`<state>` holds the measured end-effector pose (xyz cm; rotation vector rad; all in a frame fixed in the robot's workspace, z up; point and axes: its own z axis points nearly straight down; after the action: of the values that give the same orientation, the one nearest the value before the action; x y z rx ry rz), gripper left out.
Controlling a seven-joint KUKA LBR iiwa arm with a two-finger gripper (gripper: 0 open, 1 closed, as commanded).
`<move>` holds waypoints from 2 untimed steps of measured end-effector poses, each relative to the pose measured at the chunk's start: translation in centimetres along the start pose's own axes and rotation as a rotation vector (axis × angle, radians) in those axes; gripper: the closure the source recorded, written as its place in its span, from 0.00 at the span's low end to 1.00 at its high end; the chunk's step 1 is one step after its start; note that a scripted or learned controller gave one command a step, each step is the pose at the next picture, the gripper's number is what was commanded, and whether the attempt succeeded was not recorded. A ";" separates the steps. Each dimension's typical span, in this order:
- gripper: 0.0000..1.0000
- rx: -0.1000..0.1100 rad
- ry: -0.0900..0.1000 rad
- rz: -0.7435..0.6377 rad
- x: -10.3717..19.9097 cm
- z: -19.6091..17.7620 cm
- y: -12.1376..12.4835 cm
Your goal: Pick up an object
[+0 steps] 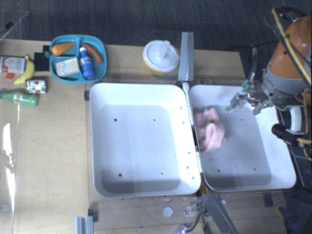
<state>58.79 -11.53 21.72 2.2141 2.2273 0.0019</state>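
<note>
1. A pink cloth (209, 133) lies crumpled in the right bin (253, 174), against its left wall.
2. It looks soft and light, so it should bunch up when pinched; the raised fold at its middle seems the best spot to grab.
3. The pincer (245, 103) hangs over the bin's upper part, near the cloth but apart from it, fingers spread and holding nothing.
4. The left bin (141, 140) adjoins it on the pale wooden desk (48, 169); a blue tray (78, 58) of toy food sits beyond.
</note>
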 end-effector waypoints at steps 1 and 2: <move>0.00 -0.006 0.000 -0.027 2.8 12.1 0.1; 0.00 -0.015 -0.002 -0.162 3.1 12.7 -2.7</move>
<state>56.07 -8.41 9.05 2.0190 2.3899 0.0160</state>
